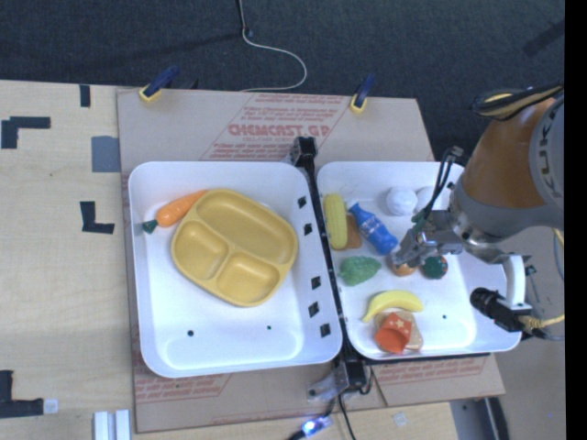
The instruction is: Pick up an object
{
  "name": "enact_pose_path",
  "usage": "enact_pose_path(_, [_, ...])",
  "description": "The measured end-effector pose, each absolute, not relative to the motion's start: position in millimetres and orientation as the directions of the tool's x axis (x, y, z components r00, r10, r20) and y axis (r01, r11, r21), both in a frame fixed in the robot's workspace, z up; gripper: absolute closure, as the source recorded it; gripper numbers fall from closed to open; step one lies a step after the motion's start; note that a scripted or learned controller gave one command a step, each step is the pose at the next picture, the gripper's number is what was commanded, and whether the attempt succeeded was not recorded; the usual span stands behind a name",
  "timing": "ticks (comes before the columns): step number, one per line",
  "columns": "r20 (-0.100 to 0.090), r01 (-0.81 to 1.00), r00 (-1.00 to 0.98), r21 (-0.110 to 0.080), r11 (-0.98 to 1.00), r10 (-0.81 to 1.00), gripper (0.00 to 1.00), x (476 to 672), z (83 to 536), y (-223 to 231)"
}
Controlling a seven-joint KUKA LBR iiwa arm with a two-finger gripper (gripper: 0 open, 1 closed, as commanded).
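Toys crowd the right bin, a blue bottle and green leaf among them, so any drop meets something. From above, the gripper sits low over a small brownish piece; whether it grips is unclear.

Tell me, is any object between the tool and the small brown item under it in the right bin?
Nothing visible. The tool is directly over the small brown item. The green-and-red ball and blue bottle crowd its sides.
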State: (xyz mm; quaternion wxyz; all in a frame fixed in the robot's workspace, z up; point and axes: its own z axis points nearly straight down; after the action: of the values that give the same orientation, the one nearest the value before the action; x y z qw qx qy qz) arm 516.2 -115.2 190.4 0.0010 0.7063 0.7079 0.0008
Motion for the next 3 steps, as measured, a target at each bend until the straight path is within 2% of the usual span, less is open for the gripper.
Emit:
enact_pose_path(1, [0.0,1.0,-0.002,0.001,0.002,1.0,1.0,516.7,225.9,-114.6])
enact_pose_path(2, [0.001,1.0,-0.007,-0.002,0.007,1.0,1.0,536.7,217.4,-64.0])
enact_pose_path(3, [0.001,1.0,-0.006,-0.002,0.006,1.0,1.0,541.0,217.4,-19.6])
